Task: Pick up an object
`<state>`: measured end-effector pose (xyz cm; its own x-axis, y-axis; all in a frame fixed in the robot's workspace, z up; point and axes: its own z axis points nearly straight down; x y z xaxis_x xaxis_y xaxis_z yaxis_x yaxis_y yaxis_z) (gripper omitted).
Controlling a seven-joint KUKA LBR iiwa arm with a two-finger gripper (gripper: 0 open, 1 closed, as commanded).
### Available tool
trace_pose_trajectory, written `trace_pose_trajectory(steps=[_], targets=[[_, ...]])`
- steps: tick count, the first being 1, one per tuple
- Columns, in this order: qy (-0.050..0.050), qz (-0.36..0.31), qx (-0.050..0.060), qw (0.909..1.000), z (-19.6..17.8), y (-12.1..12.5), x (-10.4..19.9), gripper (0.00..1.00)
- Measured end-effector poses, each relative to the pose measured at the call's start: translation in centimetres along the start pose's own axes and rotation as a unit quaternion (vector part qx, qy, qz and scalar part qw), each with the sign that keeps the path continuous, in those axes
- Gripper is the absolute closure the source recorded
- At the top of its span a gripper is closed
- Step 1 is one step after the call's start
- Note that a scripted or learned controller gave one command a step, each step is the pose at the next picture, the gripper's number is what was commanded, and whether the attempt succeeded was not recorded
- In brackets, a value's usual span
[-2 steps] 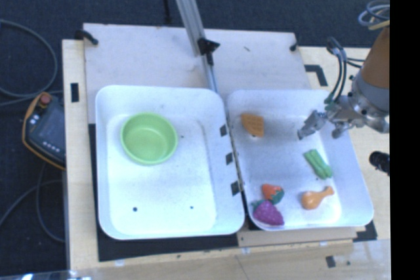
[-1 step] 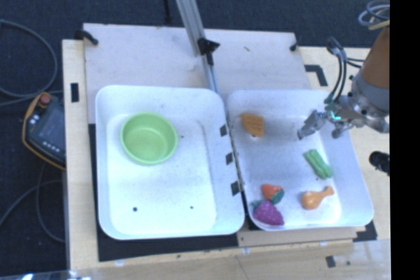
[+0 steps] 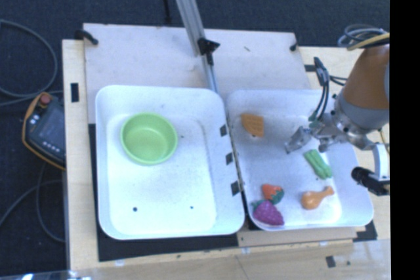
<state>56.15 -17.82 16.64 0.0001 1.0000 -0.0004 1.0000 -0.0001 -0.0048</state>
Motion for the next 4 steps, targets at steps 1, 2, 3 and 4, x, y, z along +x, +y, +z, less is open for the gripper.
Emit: trace_pose_trajectory(steps=[1, 2, 3, 4], targets=[[0.0, 0.001, 0.0, 1.0, 6.0, -0.3, 0.6, 0.0], [0.0, 0.002, -0.002, 1.0, 6.6, -0.2, 0.6, 0.0], [0.0, 0.005, -0.004, 1.0, 5.4, -0.1, 0.5, 1.0], [-0.001, 0.0, -0.005, 1.0, 1.0, -0.1, 0.6, 1.0]])
